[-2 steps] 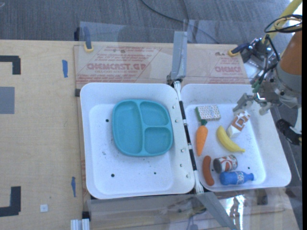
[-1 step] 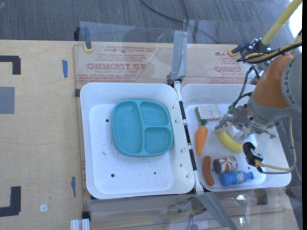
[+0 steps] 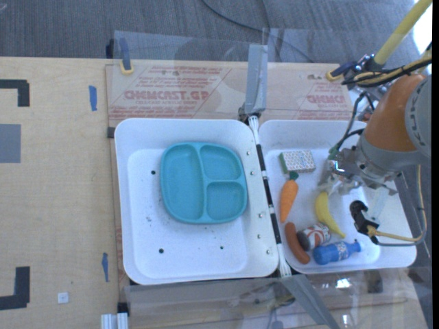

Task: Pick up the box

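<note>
Camera view, near edge first: you see the right bin [image 3: 405,249] crowded along its near wall with a blue bottle [image 3: 336,251], a red-and-white can [image 3: 315,236] and a red sausage-shaped toy [image 3: 296,242]. Just beyond them lie a banana [image 3: 326,213] and a carrot [image 3: 288,196], both running roughly near-to-far. The left bin [image 3: 130,204] bears a teal divided plate [image 3: 204,182].

The box [image 3: 297,160], small with a speckled top, lies at the far end of the right bin, close to the divider between the bins, just beyond the carrot's green tip. Its long axis runs left-right in the view, slightly tilted.

The gripper [image 3: 341,178] hangs over the middle of the right bin, under the orange-banded wrist. You cannot tell from this slant whether it is spread or closed; the metal parts blur together. Nothing is visibly between them.

Key relation for your next move: the box lies to the view's left of the gripper and a little farther back, near but apart. Judgement: the tool needs to shift left and slightly away, then close across the box's short side. Risk: clipping the carrot top.
</note>
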Motion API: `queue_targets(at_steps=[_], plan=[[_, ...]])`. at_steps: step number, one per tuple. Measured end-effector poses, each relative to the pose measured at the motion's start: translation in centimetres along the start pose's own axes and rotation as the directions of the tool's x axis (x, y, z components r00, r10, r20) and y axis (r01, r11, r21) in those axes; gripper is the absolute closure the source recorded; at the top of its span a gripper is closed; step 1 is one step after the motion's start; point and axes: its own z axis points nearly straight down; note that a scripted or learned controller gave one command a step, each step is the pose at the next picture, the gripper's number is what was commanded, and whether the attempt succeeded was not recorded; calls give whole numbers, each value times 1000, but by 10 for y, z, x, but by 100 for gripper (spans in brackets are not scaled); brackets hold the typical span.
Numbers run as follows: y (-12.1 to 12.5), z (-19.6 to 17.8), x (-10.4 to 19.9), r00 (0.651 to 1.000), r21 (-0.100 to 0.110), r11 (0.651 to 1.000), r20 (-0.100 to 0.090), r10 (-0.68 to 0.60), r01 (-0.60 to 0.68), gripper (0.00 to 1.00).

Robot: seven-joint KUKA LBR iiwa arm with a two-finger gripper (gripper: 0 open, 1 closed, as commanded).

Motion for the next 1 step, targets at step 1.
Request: queue_targets(at_steps=[1], plan=[[-44,-86,69,991,10,991,1,-134,133,100]])
